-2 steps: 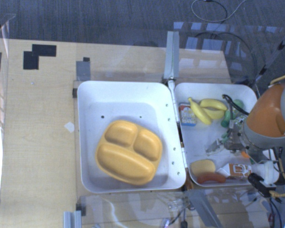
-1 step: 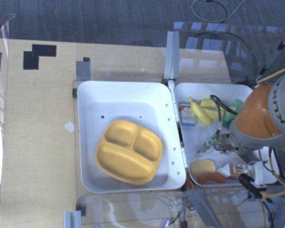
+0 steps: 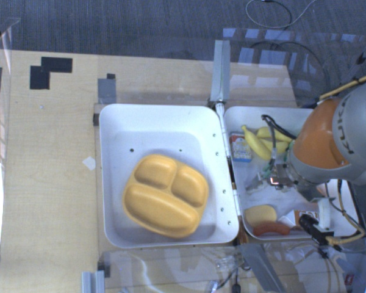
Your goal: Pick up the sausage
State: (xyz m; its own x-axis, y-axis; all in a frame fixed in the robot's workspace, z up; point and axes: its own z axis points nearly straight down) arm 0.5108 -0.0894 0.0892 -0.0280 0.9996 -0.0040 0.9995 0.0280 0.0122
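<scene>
the arm (image 3: 341, 139) reached in from the right, its orange band bulking over the right bin (image 3: 232, 163) and hiding much of that bin's far side. the left bin (image 3: 110, 163) held only the big yellow tray (image 3: 166, 194), a three-part dish sitting a little askew near the middle.

in the right bin the bananas (image 3: 259, 140) lay toward the back, a small carton (image 3: 240, 148) just beside them against the dividing wall. nearer the front sat a yellow block (image 3: 260, 213), and just in front of it, touching or nearly so, the sausage (image 3: 270, 228), reddish, lying along the bin's front wall.

the gripper (image 3: 269, 180) hung over the middle of that bin, between bananas and block. i could not tell how its claw stood; it was too small and cluttered to read, and nothing showed as held.

to my eye this was the approach, with the pick not yet made. the next move would want the gripper brought toward the front wall, over the sausage, clear of the block, then lowered.
</scene>
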